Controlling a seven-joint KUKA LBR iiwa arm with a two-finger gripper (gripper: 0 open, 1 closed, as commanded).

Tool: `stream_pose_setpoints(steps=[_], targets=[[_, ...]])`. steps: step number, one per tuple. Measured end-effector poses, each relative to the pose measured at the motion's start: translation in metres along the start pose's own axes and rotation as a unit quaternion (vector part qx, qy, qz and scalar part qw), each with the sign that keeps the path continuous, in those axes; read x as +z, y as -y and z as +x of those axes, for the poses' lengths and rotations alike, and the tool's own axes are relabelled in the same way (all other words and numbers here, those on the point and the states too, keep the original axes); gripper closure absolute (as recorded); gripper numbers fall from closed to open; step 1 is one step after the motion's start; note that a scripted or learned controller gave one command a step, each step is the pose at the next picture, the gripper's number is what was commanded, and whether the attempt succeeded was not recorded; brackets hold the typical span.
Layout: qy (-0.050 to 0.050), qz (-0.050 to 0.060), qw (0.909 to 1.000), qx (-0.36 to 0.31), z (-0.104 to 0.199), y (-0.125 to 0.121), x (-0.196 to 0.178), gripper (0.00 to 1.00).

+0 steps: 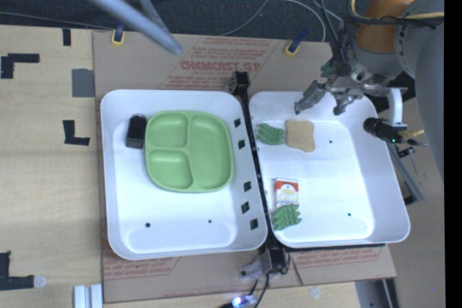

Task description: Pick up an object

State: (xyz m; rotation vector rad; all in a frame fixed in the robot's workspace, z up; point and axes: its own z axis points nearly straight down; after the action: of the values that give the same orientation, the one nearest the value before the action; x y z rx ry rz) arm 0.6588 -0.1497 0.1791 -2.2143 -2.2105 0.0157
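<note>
Two shallow white bins sit side by side on the tabletop. The right bin [361, 177] has open floor across its right half. Its things crowd the left side: a tan sponge-like block [300, 134], a green leafy piece [270, 133], a small red-and-white carton [286, 192], another green piece [285, 217]. The hand [323, 104] hangs with its fingers spread apart and nothing between them, over the upper rim, just above and right of the tan block. The left bin [115, 177] holds a green divided plate [190, 151] and a small black block [136, 131].
</note>
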Motion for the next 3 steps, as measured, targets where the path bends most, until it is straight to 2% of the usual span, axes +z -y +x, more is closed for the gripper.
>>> stream_pose_setpoints(steps=[1, 2, 3], targets=[[0.001, -0.007, 1.0, -0.002, 0.001, -0.003, -0.01, 0.0], [0.002, -0.006, 1.0, -0.001, -0.005, -0.003, 0.052, 0.0], [0.003, -0.008, 1.0, -0.002, -0.005, -0.004, 0.097, 0.0]])
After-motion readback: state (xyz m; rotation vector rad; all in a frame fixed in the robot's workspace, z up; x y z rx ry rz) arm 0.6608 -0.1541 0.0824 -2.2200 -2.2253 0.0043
